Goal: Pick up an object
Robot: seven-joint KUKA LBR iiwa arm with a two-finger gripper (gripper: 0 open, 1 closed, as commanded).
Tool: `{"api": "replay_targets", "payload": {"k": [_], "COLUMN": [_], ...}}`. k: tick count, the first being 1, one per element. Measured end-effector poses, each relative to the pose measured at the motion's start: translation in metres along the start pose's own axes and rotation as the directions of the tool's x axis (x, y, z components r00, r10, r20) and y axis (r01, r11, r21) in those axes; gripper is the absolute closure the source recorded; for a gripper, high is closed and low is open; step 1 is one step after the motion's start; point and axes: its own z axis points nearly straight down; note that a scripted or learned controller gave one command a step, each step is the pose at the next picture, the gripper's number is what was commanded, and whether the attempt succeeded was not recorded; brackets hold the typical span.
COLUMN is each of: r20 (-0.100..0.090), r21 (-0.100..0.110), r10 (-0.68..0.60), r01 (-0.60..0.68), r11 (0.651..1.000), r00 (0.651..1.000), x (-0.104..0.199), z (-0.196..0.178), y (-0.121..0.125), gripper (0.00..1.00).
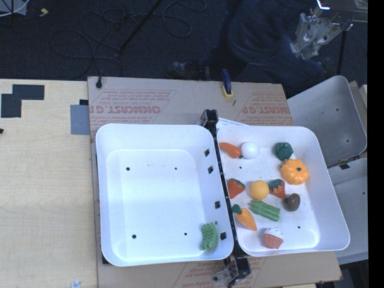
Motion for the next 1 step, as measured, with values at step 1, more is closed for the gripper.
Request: {"api": "replay_targets", "payload": {"k": [1], "r20": [0.002], "r21": [0.028], "r10": [0.011], "r01": [-0.011], "r11": [1.000], "r00": [1.000], "x": [-0.0689], "z": [0.1017], "y": [0.0090], "gripper": [1.00]}}
